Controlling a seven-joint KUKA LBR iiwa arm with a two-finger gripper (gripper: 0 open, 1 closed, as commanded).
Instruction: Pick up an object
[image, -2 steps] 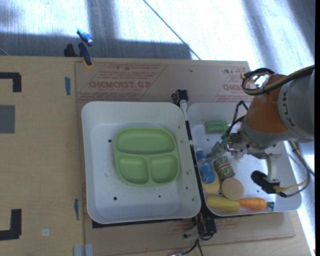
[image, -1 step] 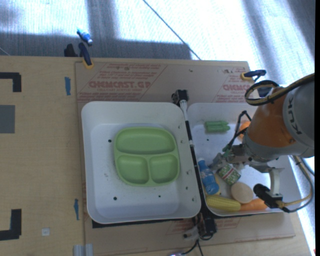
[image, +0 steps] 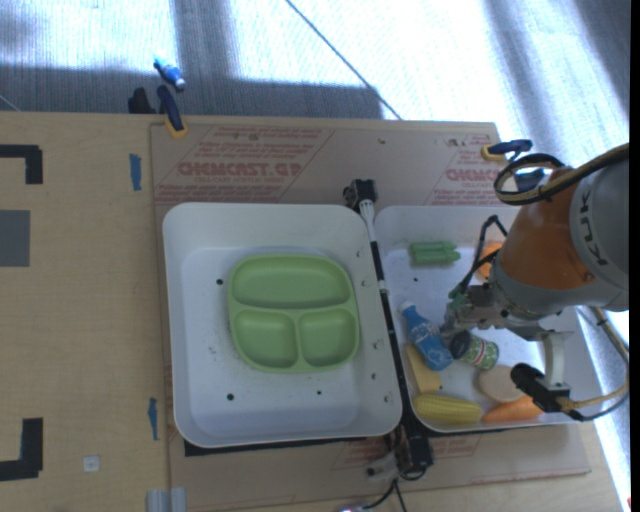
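Tool (image: 462, 322) low in right bin (image: 440, 275), grip state unclear, blue bottle (image: 427, 339), can (image: 478, 351) crowding beside it

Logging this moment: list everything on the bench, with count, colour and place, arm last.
bins: two, white, side by side on the bench
tray: one, light green, three sections, in the left bin
bottle: one, blue, right bin near the divider
green block: one, right bin, far end
can: one, green and white, mid right bin
corn: one, yellow, right bin, near edge
carrot: one, orange, beside the corn
clamps: two, orange and blue, at board's far edge
arm: one, grey and orange, over the right bin
gripper: one, dark, just above the can
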